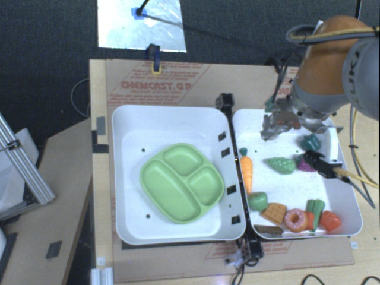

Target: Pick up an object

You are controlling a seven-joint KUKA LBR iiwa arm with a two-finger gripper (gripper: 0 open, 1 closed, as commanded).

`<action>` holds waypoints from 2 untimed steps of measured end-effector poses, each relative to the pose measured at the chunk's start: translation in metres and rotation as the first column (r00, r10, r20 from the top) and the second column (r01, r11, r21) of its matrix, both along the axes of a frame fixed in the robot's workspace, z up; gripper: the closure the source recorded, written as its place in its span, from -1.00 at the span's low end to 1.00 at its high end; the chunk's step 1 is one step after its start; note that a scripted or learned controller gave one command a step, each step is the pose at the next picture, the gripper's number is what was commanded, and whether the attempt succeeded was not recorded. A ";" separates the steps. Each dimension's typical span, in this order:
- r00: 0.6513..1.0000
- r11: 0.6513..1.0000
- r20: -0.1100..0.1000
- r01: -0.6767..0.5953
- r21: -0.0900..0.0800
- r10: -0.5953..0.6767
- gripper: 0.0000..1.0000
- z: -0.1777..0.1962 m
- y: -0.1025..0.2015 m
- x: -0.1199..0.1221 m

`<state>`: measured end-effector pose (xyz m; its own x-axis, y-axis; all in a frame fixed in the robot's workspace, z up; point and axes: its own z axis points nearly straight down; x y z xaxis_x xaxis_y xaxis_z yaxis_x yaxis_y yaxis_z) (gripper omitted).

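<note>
Two white bins sit side by side: the left bin (127, 177) carries just a green divided plate (181, 183), presumably the drop spot, while the right bin (350, 209) has all the toy food, so any pick comes from there. Taking the carrot (246, 170) as landmark: it lies along the right bin's left wall, next to the divider. Right of the carrot is a bumpy green toy (281, 164), then a purple piece (306, 165) partly under a black part of the arm. Up-right of that, a teal piece (310, 141). Below the carrot is a round green toy (257, 201), then an orange waffle-like piece (275, 212), pink donut (295, 219), green stick-shaped toy (315, 210), and a red-orange one (329, 221) at the near right corner. Items are clumped at the near edge, loose and scattered.

Gripper (274, 126) hangs up-right of the carrot, over bare bin floor near the far wall, well apart from the clump. Nothing visible between its tips; whether it is released or clenched cannot be told at this resolution. Judgement: approach stage, no grasp yet; nearest candidates are the bumpy green toy and the carrot.
</note>
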<state>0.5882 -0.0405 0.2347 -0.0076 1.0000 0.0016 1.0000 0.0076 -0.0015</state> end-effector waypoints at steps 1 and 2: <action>1.000 1.000 0.002 0.006 -0.002 -0.006 1.00 -0.017 0.003 -0.005; 1.000 1.000 0.003 0.006 -0.001 -0.006 1.00 -0.003 -0.002 -0.004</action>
